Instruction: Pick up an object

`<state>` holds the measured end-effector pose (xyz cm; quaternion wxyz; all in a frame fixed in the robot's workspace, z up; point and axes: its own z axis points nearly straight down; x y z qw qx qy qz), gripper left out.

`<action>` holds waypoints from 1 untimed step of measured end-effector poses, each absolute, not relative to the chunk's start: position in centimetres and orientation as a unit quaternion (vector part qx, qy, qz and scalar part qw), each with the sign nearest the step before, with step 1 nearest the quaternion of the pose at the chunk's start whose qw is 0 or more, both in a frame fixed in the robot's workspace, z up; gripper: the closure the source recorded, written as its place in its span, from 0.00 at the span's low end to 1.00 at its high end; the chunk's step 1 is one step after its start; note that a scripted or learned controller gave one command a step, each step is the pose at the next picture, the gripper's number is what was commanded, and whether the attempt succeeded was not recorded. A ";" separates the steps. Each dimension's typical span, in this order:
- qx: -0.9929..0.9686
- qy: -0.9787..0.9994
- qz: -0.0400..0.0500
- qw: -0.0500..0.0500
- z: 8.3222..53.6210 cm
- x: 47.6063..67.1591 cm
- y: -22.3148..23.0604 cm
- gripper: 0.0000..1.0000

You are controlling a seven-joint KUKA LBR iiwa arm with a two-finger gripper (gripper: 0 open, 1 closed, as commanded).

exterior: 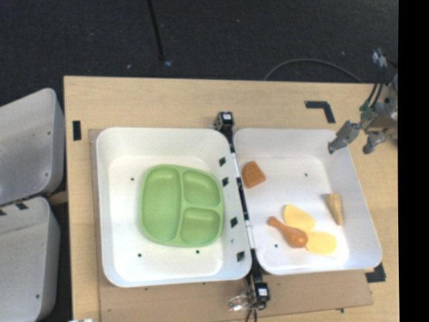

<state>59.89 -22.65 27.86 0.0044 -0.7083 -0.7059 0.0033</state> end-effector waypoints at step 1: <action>-0.707 -0.707 0.000 -0.001 28.6 60.1 -22.6 0.00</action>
